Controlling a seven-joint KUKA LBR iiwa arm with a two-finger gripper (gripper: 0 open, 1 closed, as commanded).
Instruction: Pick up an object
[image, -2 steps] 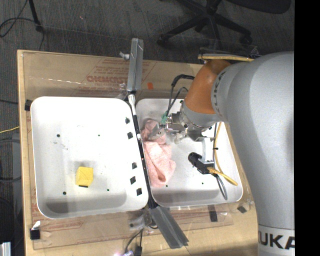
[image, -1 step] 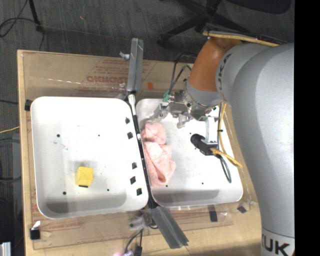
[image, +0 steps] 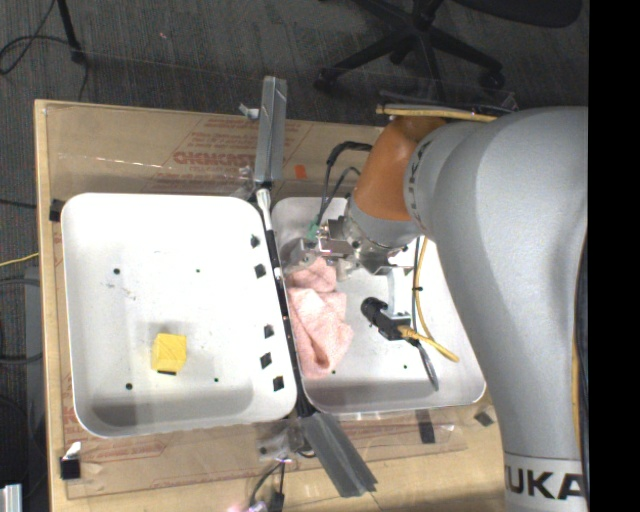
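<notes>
Fingers: whether spread or pressed together cannot be told; the wrist hides them.
Gripper (image: 323, 250): set low in the right bin (image: 455, 385), at the far end of the pink cloth (image: 318, 322), possibly touching it.
Pink cloth: crumpled along that bin's left wall.
Yellow block (image: 168, 352): in the left bin (image: 150, 230), near side, well apart.
Step in hand: judged a grasp on the cloth.
Done well: a raised fold should be pinched clear of the wall, then lifted straight.

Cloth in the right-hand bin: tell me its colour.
Pale pink, with no visible pattern. The camera view shows the cloth crumpled in the right bin.
</notes>
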